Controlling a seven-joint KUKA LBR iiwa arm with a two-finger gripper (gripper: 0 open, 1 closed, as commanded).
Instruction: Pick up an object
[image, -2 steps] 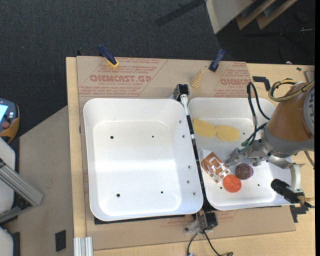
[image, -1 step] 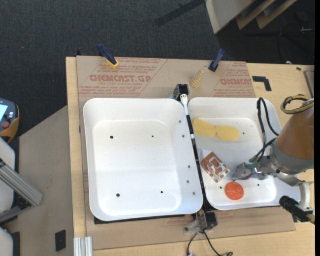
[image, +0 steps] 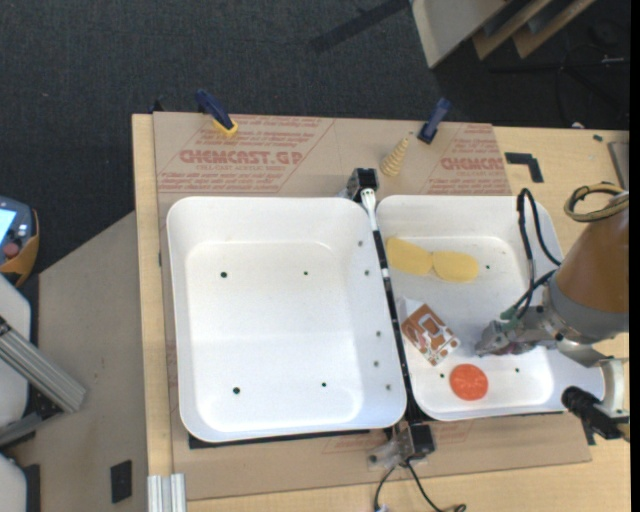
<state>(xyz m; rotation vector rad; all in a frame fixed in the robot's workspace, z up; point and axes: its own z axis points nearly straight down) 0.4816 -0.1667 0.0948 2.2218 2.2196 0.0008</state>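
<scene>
Nearest the camera, a black clip (image: 418, 438) sits at the front edge where the two bins meet, with a cable (image: 400, 480) trailing off the bench. Just behind it, in the front of the right bin (image: 540, 402), lies one red disc (image: 468, 382). The gripper (image: 497, 340) hangs low in this bin, just up and to the right of the disc, close to it but apart; its tips are a small dark blur and I cannot tell how wide it stands, nor whether anything is in it. To its left, near the wall between the bins, lies one brown and white patterned piece (image: 430, 334), tilted. The arm (image: 592, 290) with its orange band covers the bin's right side, and a black cable (image: 528, 232) loops over the rim there. Farther back lies one yellow piece (image: 430, 262), two rounded lobes joined, well clear of the gripper. The left bin (image: 200, 300) shows four dark dots on its floor. At the far edge of the cardboard (image: 250, 150) stand two blue clamps (image: 216, 112), one to each side, and a pale spiral thing (image: 396, 158) between.
</scene>
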